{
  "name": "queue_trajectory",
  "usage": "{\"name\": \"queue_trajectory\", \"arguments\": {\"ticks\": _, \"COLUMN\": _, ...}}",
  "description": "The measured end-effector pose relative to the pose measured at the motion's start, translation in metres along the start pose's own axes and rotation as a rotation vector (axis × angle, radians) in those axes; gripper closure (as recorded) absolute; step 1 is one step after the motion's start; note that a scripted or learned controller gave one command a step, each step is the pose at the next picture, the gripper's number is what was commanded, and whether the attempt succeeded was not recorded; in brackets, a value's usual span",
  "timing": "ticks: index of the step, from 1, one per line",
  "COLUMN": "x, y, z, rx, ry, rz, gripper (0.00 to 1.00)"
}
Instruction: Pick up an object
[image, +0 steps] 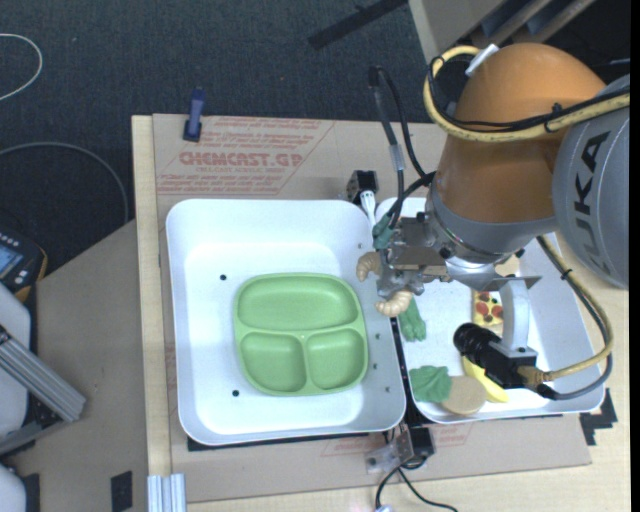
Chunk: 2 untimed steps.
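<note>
A brown board printed with red lettering covers the surface (250, 150), and two white bins sit on it side by side. The left bin (200, 260) holds a green divided tray (300, 333). The right bin (580, 330) holds small objects: a green leafy piece (432, 381), a tan disc (464, 399), a pizza slice toy (489, 309). The end effector (405, 262) hangs over the bins' shared edge; whether it grips anything cannot be told.

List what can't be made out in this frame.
- Gripper: the wrist above hides its fingers, so their state is unreadable.
- Right bin: the arm covers most of it.
- Beige items at the divider: too small to identify.
- Pizza toy: partly hidden by the arm.
</note>
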<state>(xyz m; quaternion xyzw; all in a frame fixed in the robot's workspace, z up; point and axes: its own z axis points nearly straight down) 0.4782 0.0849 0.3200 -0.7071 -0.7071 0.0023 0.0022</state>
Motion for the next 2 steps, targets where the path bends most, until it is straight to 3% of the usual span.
{"name": "queue_trajectory", "arguments": {"ticks": 1, "x": -0.047, "y": 0.001, "z": -0.071, "rx": -0.016, "ry": 0.000, "rz": 0.004, "gripper": 1.00}}
{"name": "queue_trajectory", "arguments": {"ticks": 2, "x": -0.017, "y": 0.001, "z": -0.018, "rx": 0.000, "ry": 0.000, "rz": -0.002, "gripper": 1.00}}
